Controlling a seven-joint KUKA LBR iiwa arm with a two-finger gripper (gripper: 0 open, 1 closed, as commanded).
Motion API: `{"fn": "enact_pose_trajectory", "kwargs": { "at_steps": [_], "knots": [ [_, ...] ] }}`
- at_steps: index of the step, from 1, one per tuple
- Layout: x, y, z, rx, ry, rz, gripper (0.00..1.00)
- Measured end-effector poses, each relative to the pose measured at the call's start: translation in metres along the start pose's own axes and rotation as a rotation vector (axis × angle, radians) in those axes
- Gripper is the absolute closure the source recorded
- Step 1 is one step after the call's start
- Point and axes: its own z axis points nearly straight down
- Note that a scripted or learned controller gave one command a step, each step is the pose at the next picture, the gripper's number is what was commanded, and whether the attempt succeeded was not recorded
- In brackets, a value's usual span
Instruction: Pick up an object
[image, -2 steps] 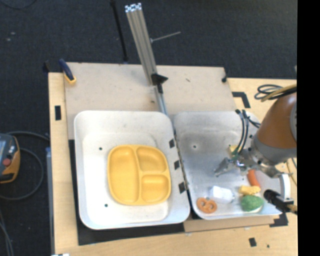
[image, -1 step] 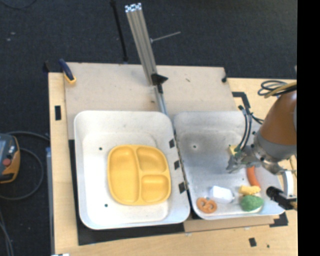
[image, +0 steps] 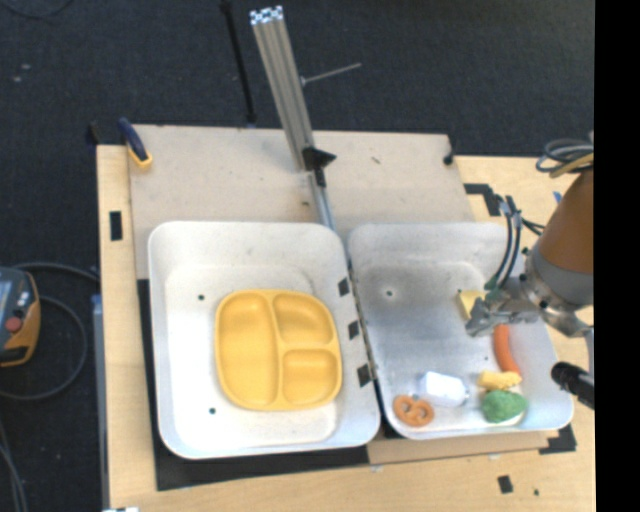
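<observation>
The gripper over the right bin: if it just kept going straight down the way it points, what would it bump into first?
Probably the small yellow piece beside the gripper, or the right bin floor next to it; the slanted view leaves depth uncertain.

Arm (image: 570, 235): visible section is a rounded orange-brown band, with a grey collar below it at the wrist. Hand (image: 487, 318): small grey metal assembly, dull finish, blocky, with short dark-edged parts at its tip; detail too blurred to resolve screws or markings. Cables: a bundle of thin dark and greenish leads loops along the wrist; pale looped wires sit above the orange band.
</observation>
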Motion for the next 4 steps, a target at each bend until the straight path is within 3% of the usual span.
{"fn": "enact_pose_trajectory", "kwargs": {
  "at_steps": [2,4],
  "knots": [
    [0.006,0.01,-0.107,-0.002,-0.001,-0.004,1.0],
    [0.116,0.035,-0.103,0.005,0.003,-0.008,1.0]
  ]
}}
